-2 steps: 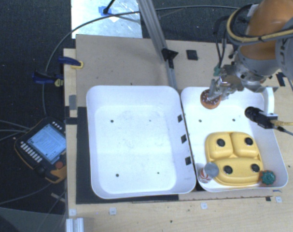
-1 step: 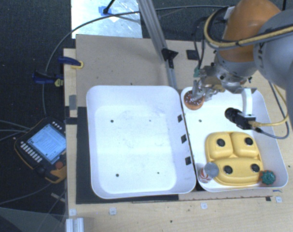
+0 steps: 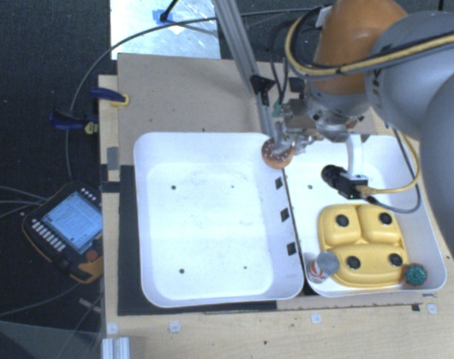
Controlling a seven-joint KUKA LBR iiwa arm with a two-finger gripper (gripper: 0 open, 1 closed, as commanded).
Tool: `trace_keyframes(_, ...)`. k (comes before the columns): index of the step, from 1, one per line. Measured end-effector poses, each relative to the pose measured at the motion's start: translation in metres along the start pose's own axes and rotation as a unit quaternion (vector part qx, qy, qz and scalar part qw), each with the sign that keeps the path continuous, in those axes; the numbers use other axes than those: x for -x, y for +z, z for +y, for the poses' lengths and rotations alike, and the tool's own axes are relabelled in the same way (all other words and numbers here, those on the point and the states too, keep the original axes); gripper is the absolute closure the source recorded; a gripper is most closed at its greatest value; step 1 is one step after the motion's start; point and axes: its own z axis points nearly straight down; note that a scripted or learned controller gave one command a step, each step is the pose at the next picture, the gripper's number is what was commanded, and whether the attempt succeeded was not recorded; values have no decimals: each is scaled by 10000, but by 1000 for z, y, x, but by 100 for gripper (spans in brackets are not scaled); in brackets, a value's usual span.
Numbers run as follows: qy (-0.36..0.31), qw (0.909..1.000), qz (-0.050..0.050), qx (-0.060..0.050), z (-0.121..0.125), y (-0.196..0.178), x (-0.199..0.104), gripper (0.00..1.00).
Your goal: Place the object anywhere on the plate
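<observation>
A tan cardboard-covered bench (image 3: 189, 96) on dark carpet bears two shallow white bins, left (image 3: 204, 215) and right (image 3: 428, 238). The yellow compartmented plastic plate (image 3: 361, 245) lies in the right bin. The gripper (image 3: 280, 146) hangs over the bins' shared rim, clamped on a small round brown object (image 3: 276, 154).
</observation>
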Motion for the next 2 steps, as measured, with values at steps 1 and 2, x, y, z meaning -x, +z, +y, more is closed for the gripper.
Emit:
trace_keyframes(1,2,10000,0,-9,1,17,-52,100)
trace_keyframes(2,-2,10000,1,-1,11,28,-108,100)
